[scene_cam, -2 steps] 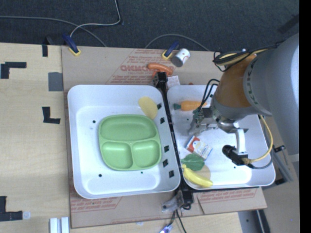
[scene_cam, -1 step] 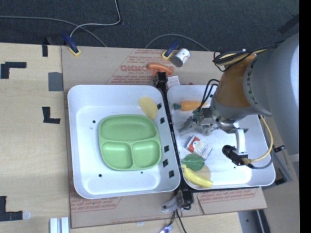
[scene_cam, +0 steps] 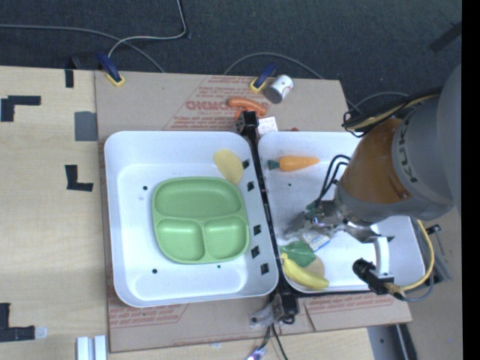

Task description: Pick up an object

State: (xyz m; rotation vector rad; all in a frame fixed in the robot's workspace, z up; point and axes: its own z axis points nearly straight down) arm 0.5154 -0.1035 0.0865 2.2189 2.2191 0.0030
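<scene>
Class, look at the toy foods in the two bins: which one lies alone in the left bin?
The pale yellow lemon, beside the green plate; carrot and banana lie in the right bin.

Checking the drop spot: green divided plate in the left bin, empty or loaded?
Empty. All three compartments of the green plate show bare green; the yellow lemon lies outside it on the bin floor.

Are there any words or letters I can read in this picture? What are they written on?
"KU", dark letters running sideways on the grey arm; the rest of the word is cut off.
Red printing on the brown cardboard sheet behind the bins: upside down and too blurred to read.
More red printing on the cardboard's front edge: too blurred to read.
</scene>
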